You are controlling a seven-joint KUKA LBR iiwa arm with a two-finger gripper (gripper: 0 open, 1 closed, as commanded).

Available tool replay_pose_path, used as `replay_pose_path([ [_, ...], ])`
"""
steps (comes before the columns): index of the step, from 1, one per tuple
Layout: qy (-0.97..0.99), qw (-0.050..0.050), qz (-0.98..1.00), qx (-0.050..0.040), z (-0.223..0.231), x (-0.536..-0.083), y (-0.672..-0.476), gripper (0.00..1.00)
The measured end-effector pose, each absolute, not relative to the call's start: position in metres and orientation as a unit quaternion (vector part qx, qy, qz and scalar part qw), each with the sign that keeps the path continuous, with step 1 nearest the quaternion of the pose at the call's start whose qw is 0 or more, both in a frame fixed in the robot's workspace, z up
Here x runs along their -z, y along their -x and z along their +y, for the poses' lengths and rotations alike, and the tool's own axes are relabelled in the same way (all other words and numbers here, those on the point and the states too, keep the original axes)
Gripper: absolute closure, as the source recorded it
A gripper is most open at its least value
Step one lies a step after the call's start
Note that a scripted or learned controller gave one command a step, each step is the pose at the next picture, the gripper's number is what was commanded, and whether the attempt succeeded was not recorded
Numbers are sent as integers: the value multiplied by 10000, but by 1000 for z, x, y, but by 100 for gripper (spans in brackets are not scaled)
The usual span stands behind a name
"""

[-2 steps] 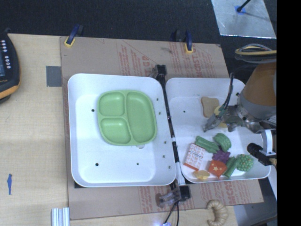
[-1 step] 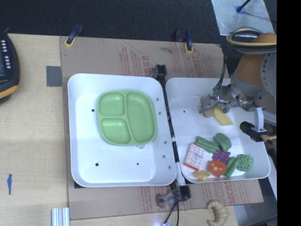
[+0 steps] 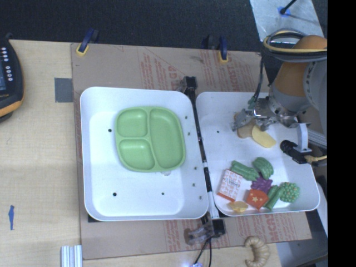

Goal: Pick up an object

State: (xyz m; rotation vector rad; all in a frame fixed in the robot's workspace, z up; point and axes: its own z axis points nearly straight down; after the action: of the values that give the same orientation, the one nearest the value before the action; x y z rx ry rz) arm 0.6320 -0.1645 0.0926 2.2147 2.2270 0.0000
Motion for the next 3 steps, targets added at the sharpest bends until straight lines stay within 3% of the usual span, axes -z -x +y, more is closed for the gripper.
replay_pose_path([
  [1, -7037, 30, 7105, -16, -165, -108, -634, 100],
  [2, -7031, 24, 7111, -10, -165, -107, -634, 0],
  [3, -7045, 18, 7097, 1, -168, -93, -656, 0],
])
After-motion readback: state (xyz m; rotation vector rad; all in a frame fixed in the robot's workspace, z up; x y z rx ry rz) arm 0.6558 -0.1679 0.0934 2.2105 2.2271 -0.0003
